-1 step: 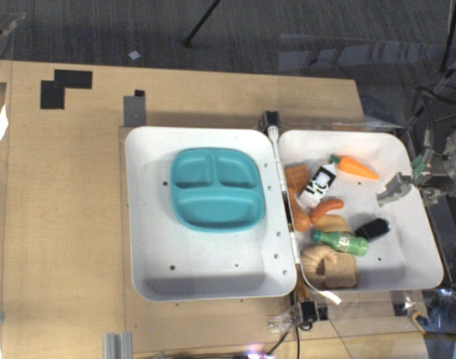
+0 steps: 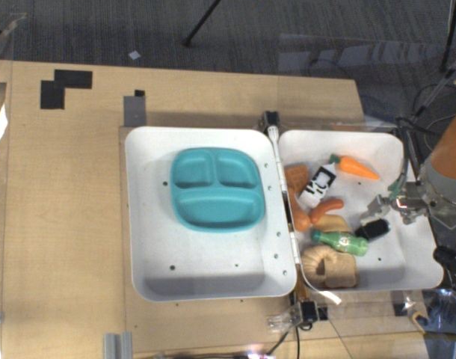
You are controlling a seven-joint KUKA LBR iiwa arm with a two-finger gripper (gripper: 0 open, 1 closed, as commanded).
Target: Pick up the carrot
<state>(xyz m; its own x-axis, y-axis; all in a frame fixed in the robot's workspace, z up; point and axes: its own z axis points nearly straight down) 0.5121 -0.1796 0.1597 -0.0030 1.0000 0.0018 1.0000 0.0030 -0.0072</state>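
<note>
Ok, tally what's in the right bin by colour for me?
Orange: 1, the carrot
Green: 1, the bottle
Black and white: 1, the small box
Red-brown: 2, the sausage and the flat slab
Tan: 1, the bread-like lump
Total: 6

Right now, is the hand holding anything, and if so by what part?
Nothing is held. The hand sits at the right bin's edge, apart from the carrot.

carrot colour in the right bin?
Orange body with a small green top; the carrot shows plainly in the camera view, near the bin's far edge.
</note>
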